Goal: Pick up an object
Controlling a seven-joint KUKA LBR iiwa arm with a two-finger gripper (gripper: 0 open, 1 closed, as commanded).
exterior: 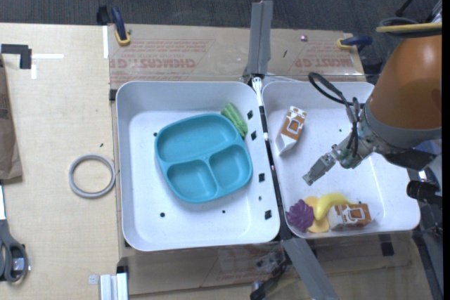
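In the right bin [394, 221] my gripper [318, 168] hangs over the middle of the floor, pointing down-left, with nothing visible in it. A small orange and white carton [291, 128] lies up-left of it, near the divider. At the bin's front lie a purple bunch of grapes [300, 215], a yellow banana [325, 207] and an orange and white box [350, 216], all below the gripper and apart from it. The left bin [133, 172] holds a blue divided plate [203, 157] with a green leafy item [235, 119] at its far right edge.
A grey upright post [260, 38] stands behind the join of the bins. A roll of tape [91, 175] lies on the bench left of the bins, and scissors [13, 256] at the front left. Blue and yellow clamps [118, 24] sit at the board's back corners.
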